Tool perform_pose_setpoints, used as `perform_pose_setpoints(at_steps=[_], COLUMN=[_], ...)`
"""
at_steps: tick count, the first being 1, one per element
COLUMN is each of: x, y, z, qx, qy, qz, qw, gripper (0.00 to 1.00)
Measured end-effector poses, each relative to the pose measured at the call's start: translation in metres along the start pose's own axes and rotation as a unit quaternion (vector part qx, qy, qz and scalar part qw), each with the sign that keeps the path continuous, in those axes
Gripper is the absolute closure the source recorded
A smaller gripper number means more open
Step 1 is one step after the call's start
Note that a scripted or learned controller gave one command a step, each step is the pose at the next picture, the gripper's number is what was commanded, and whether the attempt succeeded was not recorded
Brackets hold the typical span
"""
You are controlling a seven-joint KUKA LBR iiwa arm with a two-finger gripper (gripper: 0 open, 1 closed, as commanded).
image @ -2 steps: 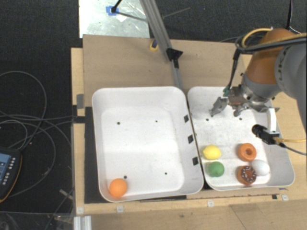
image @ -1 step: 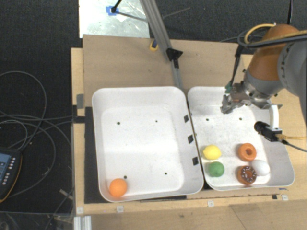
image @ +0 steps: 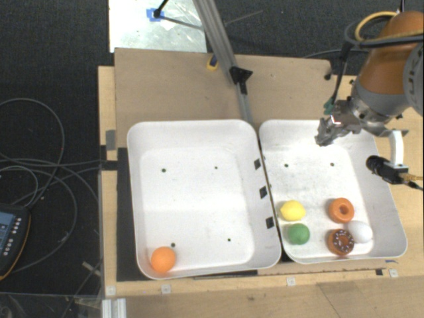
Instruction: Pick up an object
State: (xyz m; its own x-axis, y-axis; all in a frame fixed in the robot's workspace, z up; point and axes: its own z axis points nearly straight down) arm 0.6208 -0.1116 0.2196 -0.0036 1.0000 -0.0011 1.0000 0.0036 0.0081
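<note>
Far to the gripper's left, an orange ball (image: 162, 259) lies in the near corner of the left bin (image: 192, 134). Nearer the gripper, in the right bin (image: 291, 130), sit a yellow piece (image: 293, 211), a green ball (image: 297, 234), an orange ring (image: 341, 210), a chocolate doughnut (image: 340, 242) and a white ball (image: 360, 232). Above that bin's far edge hangs the gripper (image: 326, 134), perhaps narrow; I cannot tell.

Grey arm (image: 391, 78), orange band, yellow cable
</note>
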Motion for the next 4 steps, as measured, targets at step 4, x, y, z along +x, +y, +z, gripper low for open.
perform_pose_setpoints(at_steps=[4], x=[0.093], y=[-0.042], z=[-0.065], qx=[0.004], qy=[0.002], qz=[-0.003], qw=[1.0], gripper=[1.0])
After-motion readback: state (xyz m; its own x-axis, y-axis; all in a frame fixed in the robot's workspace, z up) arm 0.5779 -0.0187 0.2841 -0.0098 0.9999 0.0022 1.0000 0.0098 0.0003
